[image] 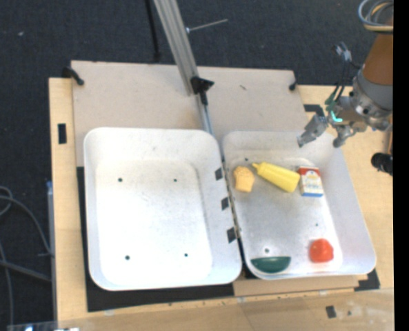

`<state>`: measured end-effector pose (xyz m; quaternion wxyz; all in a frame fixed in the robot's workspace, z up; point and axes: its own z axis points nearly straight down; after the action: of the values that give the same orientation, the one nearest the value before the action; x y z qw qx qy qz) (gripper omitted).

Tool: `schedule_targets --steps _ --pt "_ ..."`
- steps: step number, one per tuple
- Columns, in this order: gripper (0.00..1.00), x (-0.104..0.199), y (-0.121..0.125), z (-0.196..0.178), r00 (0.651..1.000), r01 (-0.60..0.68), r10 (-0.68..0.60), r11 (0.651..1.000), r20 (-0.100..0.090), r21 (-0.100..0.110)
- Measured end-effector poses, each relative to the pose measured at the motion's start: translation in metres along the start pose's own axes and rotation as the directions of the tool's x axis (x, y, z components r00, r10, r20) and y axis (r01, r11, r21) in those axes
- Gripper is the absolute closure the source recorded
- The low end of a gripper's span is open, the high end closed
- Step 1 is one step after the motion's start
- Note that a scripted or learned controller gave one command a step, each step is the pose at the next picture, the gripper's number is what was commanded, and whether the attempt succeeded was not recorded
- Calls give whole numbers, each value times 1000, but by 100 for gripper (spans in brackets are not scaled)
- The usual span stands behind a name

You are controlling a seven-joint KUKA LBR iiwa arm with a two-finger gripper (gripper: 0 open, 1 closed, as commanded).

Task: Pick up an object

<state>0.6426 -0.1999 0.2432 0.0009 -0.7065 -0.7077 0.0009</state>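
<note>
The right bin (349,205) holds a yellow corn-shaped object (276,176), a small tan object (243,178) left of it, a small red, white and blue carton (310,183), a red round object (321,251) and a dark green bowl-shaped piece (270,263) at the front rim. My gripper (326,132) hangs above the bin's back right corner, behind the carton and clear of every object. Its two fingers are spread apart with nothing between them.
The left bin (101,185) lies beside the right one. A slanted metal pole (180,43) rises behind the bins, its foot near their shared back corner. Cables (7,219) lie on the floor at the far left.
</note>
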Motion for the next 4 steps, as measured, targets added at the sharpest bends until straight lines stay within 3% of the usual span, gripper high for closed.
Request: schedule_targets --steps 1,3,4 --pt "0 -1 1 -3 1000 2 -2 1000 4 -4" --pt "0 -4 11 118 1000 5 -5 1000 3 0" --pt "0 -7 14 137 1000 6 -6 1000 8 -11"
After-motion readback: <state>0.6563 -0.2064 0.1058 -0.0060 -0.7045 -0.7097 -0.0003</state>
